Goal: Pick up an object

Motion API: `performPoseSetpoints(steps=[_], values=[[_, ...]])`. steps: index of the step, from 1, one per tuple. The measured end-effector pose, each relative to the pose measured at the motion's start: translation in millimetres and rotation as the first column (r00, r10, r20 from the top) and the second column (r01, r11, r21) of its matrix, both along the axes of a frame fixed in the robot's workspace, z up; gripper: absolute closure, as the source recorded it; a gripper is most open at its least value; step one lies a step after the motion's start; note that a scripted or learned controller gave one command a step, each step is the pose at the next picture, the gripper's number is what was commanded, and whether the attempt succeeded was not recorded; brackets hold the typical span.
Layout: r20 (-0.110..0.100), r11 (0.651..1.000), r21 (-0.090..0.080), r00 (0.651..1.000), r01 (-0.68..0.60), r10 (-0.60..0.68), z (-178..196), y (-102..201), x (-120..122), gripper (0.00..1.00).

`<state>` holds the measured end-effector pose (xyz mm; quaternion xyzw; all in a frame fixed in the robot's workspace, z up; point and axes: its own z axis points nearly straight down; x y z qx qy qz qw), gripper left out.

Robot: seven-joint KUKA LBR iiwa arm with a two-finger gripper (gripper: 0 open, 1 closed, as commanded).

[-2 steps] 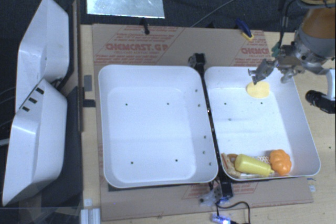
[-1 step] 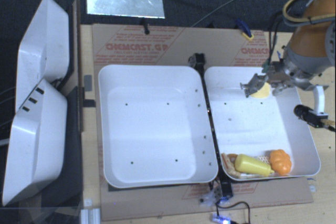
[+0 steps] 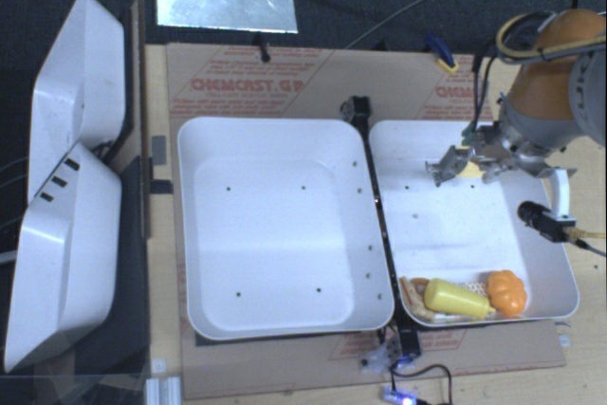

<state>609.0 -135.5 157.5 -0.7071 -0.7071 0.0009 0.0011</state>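
While jaws (image 3: 462,168) hover in right bin (image 3: 417,232), yellow bottle (image 3: 457,297), orange object (image 3: 507,292) lie well apart

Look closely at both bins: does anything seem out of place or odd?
Nothing looks spilled or damaged. The yellow object and orange object are crowded into the right bin's near corner, while the gripper is over its far side, away from them.

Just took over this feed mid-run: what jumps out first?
The arm's orange band at upper right, with the gripper over the far part of the right bin. Then a yellow object and an orange one bunched along that bin's near edge.
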Motion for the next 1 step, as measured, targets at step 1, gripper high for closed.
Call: performPoseSetpoints(steps=[1], values=[[-0.001, 1.000, 0.000, 1.000, -0.001, 0.001, -59.6, 1.5, 6.1, 0.00]])
